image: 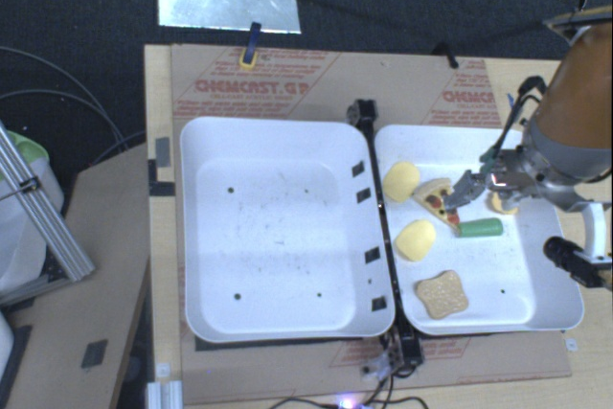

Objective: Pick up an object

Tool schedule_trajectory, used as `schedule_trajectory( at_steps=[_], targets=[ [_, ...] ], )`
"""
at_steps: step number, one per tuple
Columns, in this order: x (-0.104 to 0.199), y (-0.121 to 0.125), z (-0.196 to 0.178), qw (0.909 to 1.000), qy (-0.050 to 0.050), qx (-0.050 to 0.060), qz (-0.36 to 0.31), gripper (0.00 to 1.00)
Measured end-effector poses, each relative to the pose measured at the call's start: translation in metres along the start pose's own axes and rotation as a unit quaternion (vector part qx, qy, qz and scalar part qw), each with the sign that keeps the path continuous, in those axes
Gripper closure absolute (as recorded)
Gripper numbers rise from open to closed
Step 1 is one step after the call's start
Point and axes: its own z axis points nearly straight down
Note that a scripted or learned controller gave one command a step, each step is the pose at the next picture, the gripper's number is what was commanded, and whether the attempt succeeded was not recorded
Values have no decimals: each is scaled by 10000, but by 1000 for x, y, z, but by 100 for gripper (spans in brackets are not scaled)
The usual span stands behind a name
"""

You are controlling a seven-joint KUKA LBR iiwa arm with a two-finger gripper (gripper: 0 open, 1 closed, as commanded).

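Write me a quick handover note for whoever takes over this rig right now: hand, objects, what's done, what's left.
Hand: low in the right bin, over the pizza slice; grip not readable.
Same bin: two yellow pieces, green piece, toast slice, another yellow item partly behind the hand.
Done: nothing visibly lifted.
Left: grasp and lift one object.

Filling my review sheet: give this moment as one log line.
arm: over right bin | pincer: above pizza slice | nearby: green stick, two lemons, bread
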Motion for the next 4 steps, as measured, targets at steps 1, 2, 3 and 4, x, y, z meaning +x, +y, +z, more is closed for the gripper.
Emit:
schedule_trajectory(
  at_steps=[1,2,3,4],
  targets=[
    [-22,21,126,10000,4,56,16,0],
    [-27,95,163,10000,-4,-15,-11,0],
    [-28,94,150,10000,-1,-19,-2,100],
    [32,82,55,10000,9,-40,-33,100]
  ],
)
